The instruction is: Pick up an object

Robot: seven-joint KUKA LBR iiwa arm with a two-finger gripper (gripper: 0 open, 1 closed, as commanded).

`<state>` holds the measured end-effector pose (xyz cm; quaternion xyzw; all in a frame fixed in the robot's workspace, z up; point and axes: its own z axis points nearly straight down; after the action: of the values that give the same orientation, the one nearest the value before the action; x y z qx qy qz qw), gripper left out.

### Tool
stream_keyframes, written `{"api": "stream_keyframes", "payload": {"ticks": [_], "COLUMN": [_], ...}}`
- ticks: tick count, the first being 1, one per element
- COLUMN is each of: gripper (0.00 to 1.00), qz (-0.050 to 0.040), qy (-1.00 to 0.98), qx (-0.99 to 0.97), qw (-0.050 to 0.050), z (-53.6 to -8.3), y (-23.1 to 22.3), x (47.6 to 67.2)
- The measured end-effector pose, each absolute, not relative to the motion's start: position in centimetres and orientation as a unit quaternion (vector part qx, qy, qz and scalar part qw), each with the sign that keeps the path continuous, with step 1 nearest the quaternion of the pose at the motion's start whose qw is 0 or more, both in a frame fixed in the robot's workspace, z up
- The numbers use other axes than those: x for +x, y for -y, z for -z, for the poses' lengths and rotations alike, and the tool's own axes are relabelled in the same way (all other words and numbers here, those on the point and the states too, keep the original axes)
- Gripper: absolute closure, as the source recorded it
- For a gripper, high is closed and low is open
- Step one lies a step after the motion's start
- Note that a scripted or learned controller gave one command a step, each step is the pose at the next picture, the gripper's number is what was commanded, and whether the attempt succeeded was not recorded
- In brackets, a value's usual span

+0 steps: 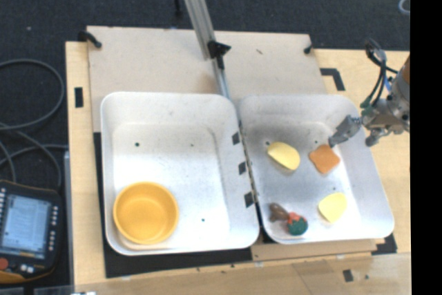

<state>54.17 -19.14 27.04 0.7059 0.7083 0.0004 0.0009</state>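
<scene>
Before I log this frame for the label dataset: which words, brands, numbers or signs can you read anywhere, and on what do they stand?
No text can be read in this view.
Handheld control pendant at the left edge: its screen shows lines of content, too small and blurred to read.
The two white bins, yellow bowl, orange block and other small objects: no visible print.

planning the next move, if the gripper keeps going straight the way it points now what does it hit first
The gripper points down and left into the right bin. The orange block lies closest along that line, just below the nearer fingertip, so it is probably met first; height above the block is unclear from this one view.
</scene>
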Motion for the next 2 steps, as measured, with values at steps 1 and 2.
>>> {"api": "stream_keyframes", "payload": {"ticks": [1, 2], "gripper": [0.0, 0.0], "qz": [-0.0006, 0.0011], "qy": [-0.708, -0.707], "qx": [0.706, 0.707], "qw": [0.001, 0.0], "z": [-27.0, -22.8], "y": [19.1, 19.1], "x": [54.2, 53.8]}}
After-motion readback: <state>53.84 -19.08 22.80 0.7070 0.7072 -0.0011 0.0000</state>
